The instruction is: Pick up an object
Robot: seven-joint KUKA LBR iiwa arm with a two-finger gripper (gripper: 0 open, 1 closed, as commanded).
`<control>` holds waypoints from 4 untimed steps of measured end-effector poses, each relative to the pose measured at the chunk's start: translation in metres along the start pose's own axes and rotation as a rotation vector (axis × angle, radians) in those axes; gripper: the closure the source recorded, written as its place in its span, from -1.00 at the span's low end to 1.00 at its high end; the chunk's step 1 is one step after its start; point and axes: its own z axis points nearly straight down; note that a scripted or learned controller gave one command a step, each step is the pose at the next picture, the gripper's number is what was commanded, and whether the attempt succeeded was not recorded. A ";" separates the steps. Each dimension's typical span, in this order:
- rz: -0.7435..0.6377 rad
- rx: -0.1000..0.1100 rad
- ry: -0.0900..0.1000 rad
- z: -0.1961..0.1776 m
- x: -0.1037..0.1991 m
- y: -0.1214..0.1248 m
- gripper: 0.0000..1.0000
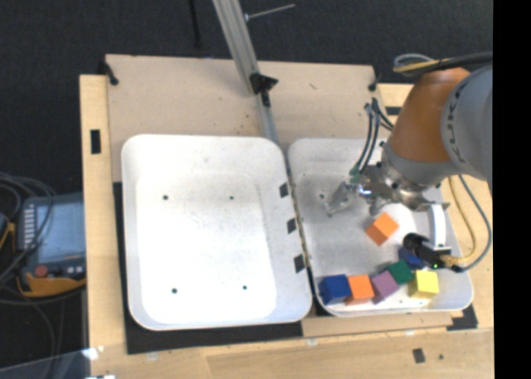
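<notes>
1. Far left, off the bench (95, 203), there's a handheld pendant-type controller (51, 240) with a screen and an orange underside, lying on the dark floor with some cables.
2. The left white bin (133, 170) sits on the bench with a few tiny dark dots on its floor.
3. An aluminium rail (232, 25) runs down at a slant from the top and ends at a black bracket near where the two bins meet.
4. The right white bin (311, 157) is touching the left one along the middle, with little black clips on the seam.
5. Along the front edge of the right bin there's a row of blocks: blue block (334, 288), orange block (361, 287), purple block (385, 284), green block (401, 272), yellow block (426, 283), pretty much shoulder to shoulder.
6. One more, a tilted orange cube (382, 228), sits apart from the row, further up towards the middle of the bin.
7. The end effector (342, 196) is low over the right bin's floor, left of that tilted cube and not touching it. Honestly cannot tell whether it's spread or closed, too small and blurry.
8. The grey arm (460, 133) with its orange band (423, 120) comes in from the right above all this.
</notes>
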 end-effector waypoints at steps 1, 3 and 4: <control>0.000 -0.006 -0.002 0.051 -0.002 0.001 -1.00; -0.001 -0.012 0.001 -0.015 -0.011 -0.001 1.00; -0.007 -0.013 0.001 -0.068 -0.015 0.010 1.00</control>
